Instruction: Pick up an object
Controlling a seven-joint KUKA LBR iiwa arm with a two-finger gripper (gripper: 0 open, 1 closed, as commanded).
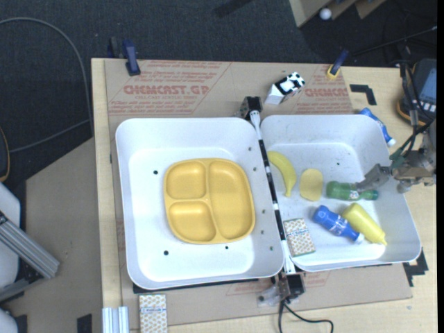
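The right bin [326, 134] holds a yellow banana [284, 171], a pale yellow flat piece [311, 184], a green object [345, 191], a blue bottle [335, 223], a yellow bottle [365, 223] and a small patterned packet [299, 236]. My gripper [372, 180] reaches in from the right and sits low in this bin. It is at the right end of the green object, touching or nearly touching it. Nothing is visibly lifted.
The left bin [139, 144] holds a yellow divided plate [208, 200]. A black and white item [288, 86] lies on the bench behind the bins. Another patterned packet [152, 311] lies in front of the left bin. Cables and clamps stand along the right edge.
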